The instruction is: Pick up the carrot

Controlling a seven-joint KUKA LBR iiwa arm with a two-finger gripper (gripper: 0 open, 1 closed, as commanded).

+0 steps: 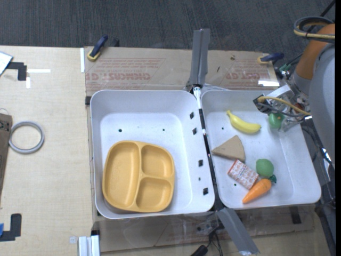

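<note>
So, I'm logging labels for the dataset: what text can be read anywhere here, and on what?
Red print on the cardboard sheet behind the bins, upside down from this camera: too blurred to read with confidence.
Small red-and-white packet beside the carrot: print too small to read.

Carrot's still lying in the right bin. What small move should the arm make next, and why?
Probably bring the gripper toward the near edge of the right bin, to hover over the carrot. The gripper sits at the bin's far right, well apart from the carrot, which lies close beside a green ball and a red-and-white packet.
</note>
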